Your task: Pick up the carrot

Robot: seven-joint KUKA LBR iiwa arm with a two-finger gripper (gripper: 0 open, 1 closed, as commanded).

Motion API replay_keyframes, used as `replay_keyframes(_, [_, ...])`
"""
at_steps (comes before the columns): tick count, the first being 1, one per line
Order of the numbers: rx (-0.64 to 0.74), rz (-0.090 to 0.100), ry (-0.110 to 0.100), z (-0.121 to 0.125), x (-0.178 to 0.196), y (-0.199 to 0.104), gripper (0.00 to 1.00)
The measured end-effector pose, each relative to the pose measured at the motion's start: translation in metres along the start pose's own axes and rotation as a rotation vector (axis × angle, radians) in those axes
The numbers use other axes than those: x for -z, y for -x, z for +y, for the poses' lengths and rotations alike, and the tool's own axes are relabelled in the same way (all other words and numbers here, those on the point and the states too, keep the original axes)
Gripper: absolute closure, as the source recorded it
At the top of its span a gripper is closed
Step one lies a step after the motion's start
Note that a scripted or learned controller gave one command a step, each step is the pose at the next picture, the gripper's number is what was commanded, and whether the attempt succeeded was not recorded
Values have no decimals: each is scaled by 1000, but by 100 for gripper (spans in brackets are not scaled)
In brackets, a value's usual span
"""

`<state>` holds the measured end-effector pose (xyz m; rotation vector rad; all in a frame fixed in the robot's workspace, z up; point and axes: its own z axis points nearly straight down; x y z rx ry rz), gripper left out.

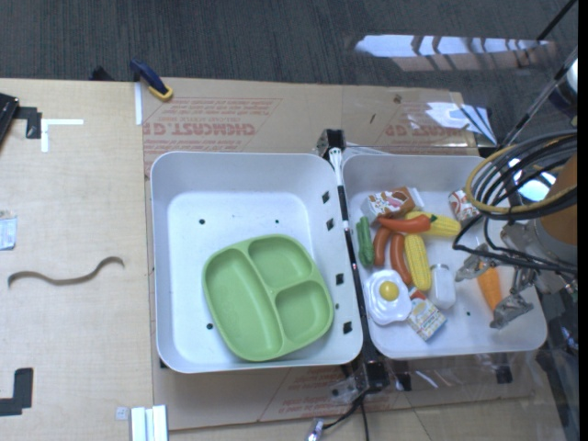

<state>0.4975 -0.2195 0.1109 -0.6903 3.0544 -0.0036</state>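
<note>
The carrot (491, 288) is a short orange piece on the floor of the right bin (459, 340), near its right wall. My gripper (491, 290) hangs right over it, reaching in from the right under a loop of black and yellow cables. One finger (472, 267) stands to the carrot's upper left and the other (510, 311) to its lower right. The fingers are spread wider than the carrot, so the gripper is open around it, with a gap on each side.
The right bin also holds a corn cob (416, 257), a red sausage (401, 255), a green pepper (365, 241), a fried egg (389, 294), a white piece (443, 285) and small packets. A green divided plate (266, 297) lies in the left bin (175, 246).
</note>
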Motion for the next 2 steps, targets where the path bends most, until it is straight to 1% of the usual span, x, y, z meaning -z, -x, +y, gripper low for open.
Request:
replay_keyframes(1, [160,7,5,3,-19,-11,0])
replay_keyframes(2, [159,3,3,3,-9,-8,100])
